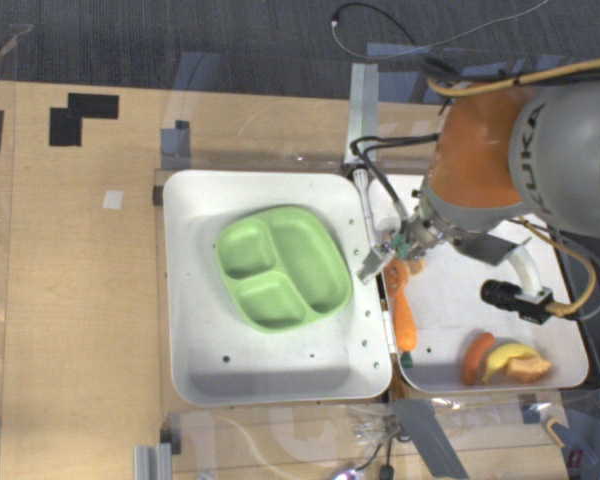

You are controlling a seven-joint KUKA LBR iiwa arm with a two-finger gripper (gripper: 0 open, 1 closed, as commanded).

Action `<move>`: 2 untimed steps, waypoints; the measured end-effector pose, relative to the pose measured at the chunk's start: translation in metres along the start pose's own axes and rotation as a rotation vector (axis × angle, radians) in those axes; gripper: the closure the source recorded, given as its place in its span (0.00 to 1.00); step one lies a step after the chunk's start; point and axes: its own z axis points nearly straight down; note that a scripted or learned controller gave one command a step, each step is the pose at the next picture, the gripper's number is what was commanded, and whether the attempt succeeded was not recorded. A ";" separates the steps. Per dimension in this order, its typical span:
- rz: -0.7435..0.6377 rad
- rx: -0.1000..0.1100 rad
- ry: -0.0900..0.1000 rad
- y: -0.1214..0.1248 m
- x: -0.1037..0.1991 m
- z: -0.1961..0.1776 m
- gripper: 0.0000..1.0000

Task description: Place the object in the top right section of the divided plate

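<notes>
Gripper (pixel 393 255) hangs low over the seam where the two white bins meet, at the end of the grey arm (pixel 570 158) with its orange band (pixel 477 153). Whether it is parted or closed cannot be told from this slant, since the wrist and a bundle of black cables (pixel 372 183) crowd around it.

Right under the gripper, touching or nearly touching it, begins the orange carrot (pixel 404 318). Its upper end sits at the gripper's tip, and the rest runs away from it toward the view's bottom edge, along the left wall of the right bin (pixel 450 303). It is not clear whether the carrot is clamped or merely lies beneath the gripper.

Just to the left of the gripper, across the seam, is the left bin (pixel 185 268). In it lies the green divided plate (pixel 280 266), turned at an angle, its nearest rim close to the gripper but apart from it. All three sections of the plate are bare.

Farther off, down and to the right of the gripper, a small cluster of toy food (pixel 505 360) sits in the right bin's lower corner: a red-orange piece, a yellow one and a tan one pressed together, well apart from the carrot.
</notes>
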 end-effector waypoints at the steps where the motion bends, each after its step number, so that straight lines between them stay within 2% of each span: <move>1: 0.000 0.000 0.000 0.000 0.000 0.000 0.00; 2: 0.000 0.000 0.000 0.000 0.000 0.000 0.00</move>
